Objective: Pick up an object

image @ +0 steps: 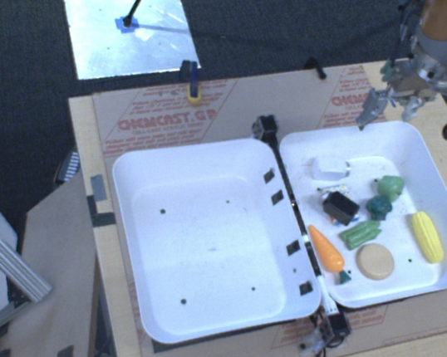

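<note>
The right bin holds several small items: a white piece, a black block, a green lump, a dark teal lump, a green pickle shape, an orange carrot, a yellow corn cob and a tan disc. My gripper hangs over the far rim of the right bin, above and apart from all the items. Its fingers are spread open with nothing between them.
The left bin sits beside the right one, joined along a black hinged divider. Both rest on a cardboard sheet. A shiny metal plate lies on the dark floor beyond, and an aluminium rail stands at the left.
</note>
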